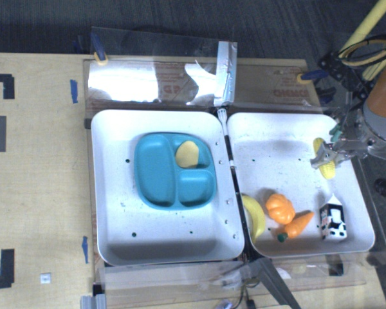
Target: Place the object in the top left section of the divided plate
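Yellow piece (329, 170) lay at the gripper (326, 157), over the right side of the right bin (289, 122), close to that bin's right wall. Its long axis ran almost straight up and down the view, leaning a little, the upper end toward the left and the lower end toward the right. The gripper's grey tip crossed its middle, so yellow showed above and below the metal. Whether the gripper was clamped on it or merely over it could not be told, nor whether the piece rested on the bin floor.

Below it, near the same wall, a small black-and-white carton (332, 222) stood apart from it. Further left along the bin's lower part sat a carrot (296, 224) touching an orange pumpkin-like piece (279, 208), and a banana (255, 216) lay against the bin's left wall.

Across the divide, the blue divided plate (156, 172) sat in the middle of the left bin (112, 192), well apart from the gripper. A rounded yellow item (187, 154) occupied the plate's upper right section. The walls where the two bins met ran between the gripper and the plate.
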